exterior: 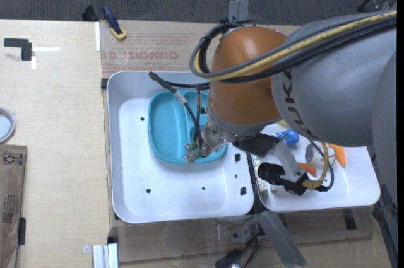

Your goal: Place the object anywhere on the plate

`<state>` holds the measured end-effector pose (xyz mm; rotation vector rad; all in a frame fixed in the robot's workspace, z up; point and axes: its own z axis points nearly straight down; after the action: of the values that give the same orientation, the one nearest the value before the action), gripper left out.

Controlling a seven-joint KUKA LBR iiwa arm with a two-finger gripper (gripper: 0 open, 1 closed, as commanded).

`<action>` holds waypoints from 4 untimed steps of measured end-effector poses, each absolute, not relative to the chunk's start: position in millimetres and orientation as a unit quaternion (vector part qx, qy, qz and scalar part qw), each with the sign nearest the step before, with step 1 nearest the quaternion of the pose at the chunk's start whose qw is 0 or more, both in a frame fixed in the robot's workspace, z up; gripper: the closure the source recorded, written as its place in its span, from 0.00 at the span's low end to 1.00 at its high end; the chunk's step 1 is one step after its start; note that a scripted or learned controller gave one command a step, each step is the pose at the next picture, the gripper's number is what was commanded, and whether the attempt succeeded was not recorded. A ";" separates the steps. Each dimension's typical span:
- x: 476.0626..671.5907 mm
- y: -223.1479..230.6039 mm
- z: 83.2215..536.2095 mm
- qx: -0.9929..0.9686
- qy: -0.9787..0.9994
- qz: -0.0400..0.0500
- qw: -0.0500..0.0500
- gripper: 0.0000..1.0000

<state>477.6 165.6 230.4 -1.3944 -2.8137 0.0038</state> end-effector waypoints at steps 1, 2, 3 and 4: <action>535.2 201.8 305.4 -0.500 -0.866 0.001 0.000 1.00; 487.3 217.0 243.2 -0.437 -0.900 0.002 0.001 1.00; 487.4 216.7 243.3 -0.437 -0.899 0.002 0.001 0.00; 488.6 214.9 251.5 -0.439 -0.899 0.003 0.001 1.00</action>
<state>488.6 214.9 251.5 -1.3779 -2.8218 0.0090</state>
